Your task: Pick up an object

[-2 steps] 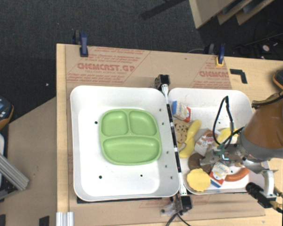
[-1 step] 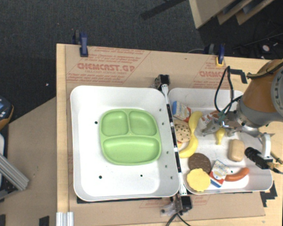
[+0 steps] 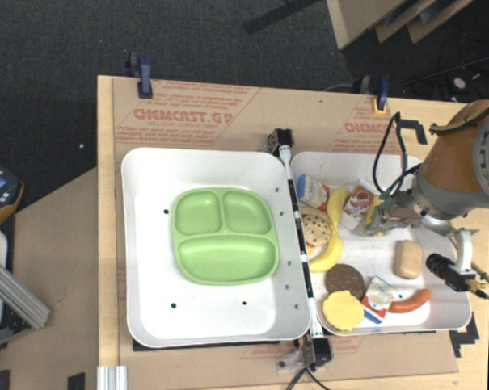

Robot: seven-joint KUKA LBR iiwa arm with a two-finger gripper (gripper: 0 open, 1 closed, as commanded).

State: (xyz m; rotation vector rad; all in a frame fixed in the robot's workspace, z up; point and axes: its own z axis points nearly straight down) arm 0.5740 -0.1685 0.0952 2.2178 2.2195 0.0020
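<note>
The right bin point(image 3: 347, 161) holds several toy foods: a yellow banana point(image 3: 333, 232), a speckled cookie point(image 3: 314, 227), a small carton point(image 3: 311, 187), a red-and-white pouch point(image 3: 358, 201), a tan bread roll point(image 3: 407, 259), a brown patty point(image 3: 344, 279), a yellow disc point(image 3: 343, 311), a red sausage point(image 3: 409, 301) and a small white packet point(image 3: 377, 294). My gripper point(image 3: 378, 219) is low in this bin, just right of the pouch and banana and up-left of the bread roll. I see nothing clearly held in it.
The left bin point(image 3: 139, 226) holds a green divided plate point(image 3: 224, 234). The grey arm with its orange band point(image 3: 460, 159) hangs over the right bin's far right side. A black cable point(image 3: 382, 152) loops above the gripper. Blue clamps point(image 3: 143, 74) pin the board's back edge.
</note>
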